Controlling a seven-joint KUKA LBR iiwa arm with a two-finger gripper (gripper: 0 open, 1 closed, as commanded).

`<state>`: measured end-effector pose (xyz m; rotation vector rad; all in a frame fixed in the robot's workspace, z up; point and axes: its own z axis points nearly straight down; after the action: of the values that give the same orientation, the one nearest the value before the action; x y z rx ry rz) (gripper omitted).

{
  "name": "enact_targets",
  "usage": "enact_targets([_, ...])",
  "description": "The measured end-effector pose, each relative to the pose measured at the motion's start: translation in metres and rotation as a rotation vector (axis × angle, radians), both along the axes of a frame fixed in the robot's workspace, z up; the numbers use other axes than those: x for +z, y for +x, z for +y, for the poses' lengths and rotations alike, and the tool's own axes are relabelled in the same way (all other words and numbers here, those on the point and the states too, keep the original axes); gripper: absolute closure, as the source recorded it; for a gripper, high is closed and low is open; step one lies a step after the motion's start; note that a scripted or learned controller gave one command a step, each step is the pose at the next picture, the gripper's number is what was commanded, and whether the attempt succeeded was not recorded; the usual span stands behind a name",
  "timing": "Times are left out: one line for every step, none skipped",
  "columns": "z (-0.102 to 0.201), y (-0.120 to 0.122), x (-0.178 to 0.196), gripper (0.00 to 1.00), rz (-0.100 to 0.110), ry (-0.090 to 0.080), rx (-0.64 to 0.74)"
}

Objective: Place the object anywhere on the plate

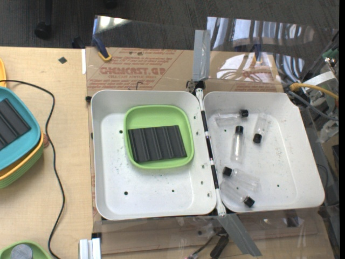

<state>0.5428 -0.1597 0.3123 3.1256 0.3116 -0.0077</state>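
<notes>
A green square plate [158,139] lies in the left white bin [108,188], toward its back. A dark ribbed rectangular pad [156,143] rests flat on the plate. In the right white bin [299,182] lie several clear plastic vials with black caps: one near the back [230,117], one upright in the picture at the middle [237,142], one to its right [260,129], and two overlapping near the front [240,185].
A cardboard sheet [135,69] lies behind the bins. Stacked teal and green dishes [16,139] sit on the wooden table at the far left, with a black cable [54,161] running past them. Cables and hardware [318,90] crowd the right edge.
</notes>
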Motion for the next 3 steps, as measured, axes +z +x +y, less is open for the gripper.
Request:
enact_targets([-0.048,0.023,0.089,0.0,0.0,0.001,0.021])
enact_targets([-0.062,0.032,0.023,0.0,0.002,0.001,0.007])
enact_targets([-0.05,0.022,-0.024,0.0,0.001,0.002,-0.001])
